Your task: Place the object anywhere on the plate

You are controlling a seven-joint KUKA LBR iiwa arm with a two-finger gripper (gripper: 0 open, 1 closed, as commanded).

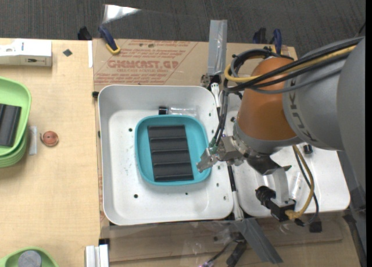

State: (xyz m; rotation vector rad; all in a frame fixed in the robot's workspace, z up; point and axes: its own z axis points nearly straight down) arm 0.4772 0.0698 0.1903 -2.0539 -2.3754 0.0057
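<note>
Bench (58, 202) of pale wood takes up the left side. On it, by the left edge, sit one white box (26, 53), one green dish (14, 138) with a dark slab in it, one small reddish disc (50, 138) just beside the dish, and one green round lid (26, 258) at the bottom corner. Next comes one sheet of printed cardboard (151, 62) with one blue-and-yellow clamp (107, 36) at its far left corner.

There are two white bins. The left bin (116, 202) holds one teal plate (142, 155) near its middle. One black ribbed block (170, 152), showing four ridges, lies flat on the plate and inside its rim. One small clear tube with a dark cap (174, 110) lies on the bin floor just beyond the plate's far edge, apart from it.

The gripper (206, 161) hangs at the plate's right rim, beside the block; whether it is open or closed cannot be told, and nothing is seen held in it. Above it are the arm's orange band (261, 109) and grey body, which cover much of the right bin (325, 202). A second clamp (276, 38) sits at the far edge.
</note>
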